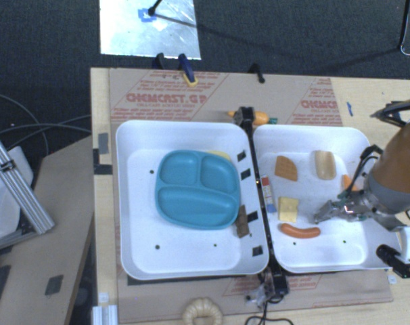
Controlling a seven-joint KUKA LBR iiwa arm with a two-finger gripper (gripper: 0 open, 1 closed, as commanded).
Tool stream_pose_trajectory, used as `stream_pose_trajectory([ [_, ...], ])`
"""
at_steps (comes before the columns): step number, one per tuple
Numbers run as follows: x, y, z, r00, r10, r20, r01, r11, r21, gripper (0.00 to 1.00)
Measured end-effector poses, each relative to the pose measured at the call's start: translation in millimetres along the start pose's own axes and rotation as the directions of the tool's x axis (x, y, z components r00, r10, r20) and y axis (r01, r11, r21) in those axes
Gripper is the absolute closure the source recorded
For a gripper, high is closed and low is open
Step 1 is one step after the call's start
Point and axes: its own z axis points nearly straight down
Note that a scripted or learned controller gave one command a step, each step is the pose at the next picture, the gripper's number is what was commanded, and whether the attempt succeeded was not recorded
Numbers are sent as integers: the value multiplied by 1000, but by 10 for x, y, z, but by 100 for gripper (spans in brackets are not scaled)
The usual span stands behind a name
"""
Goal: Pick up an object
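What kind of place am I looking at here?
Probably a robotics lab test bench: a robot arm reaches over two white bins, which hold a blue divided plate and toy food like a sausage.

Illumination is even and diffuse from overhead; shadows are faint. Glare washes the reflective silver sheet (149,17) beyond the bench's far edge. Focus is soft overall, with mild grain.

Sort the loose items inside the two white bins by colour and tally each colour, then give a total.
Blue: 1, the divided plate
Orange-brown: 2, the toast-like piece and the sausage
Yellow: 1, the small block
Tan: 1, the bread-like piece
Total: 5
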Motion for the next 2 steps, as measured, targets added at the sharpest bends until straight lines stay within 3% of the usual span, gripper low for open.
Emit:
stream_pose_trajectory([
  [1, -6, 8, -113, 1000, 1, 2, -1, 1000, -3, 100],
  [2, -9, 84, -554, 1000, -3, 1, 3, 1000, -3, 100],
])
